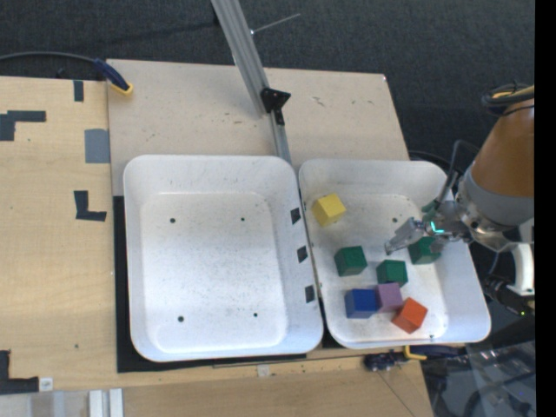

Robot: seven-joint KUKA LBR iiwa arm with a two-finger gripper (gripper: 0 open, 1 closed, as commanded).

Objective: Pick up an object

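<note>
Several small blocks lie in the right bin (365, 186): a yellow cube (329, 208) at the upper left, a green cube (350, 260) in the middle, another green cube (393, 272), a blue cube (361, 301), a purple cube (389, 294) and an orange cube (410, 314) near the front. My gripper (408, 237) hangs low over the right side of this bin, reaching in from the right. A dark green block (425, 251) sits right beside and just under it, partly hidden by the gripper. Whether that block is held cannot be made out.
The left bin (139, 233) sits beside the right one, with a raised rim between them. A slanted metal bar (248, 50) runs from the top toward the bins' junction. The arm's orange band (512, 150) stands over the right bin's right edge.
</note>
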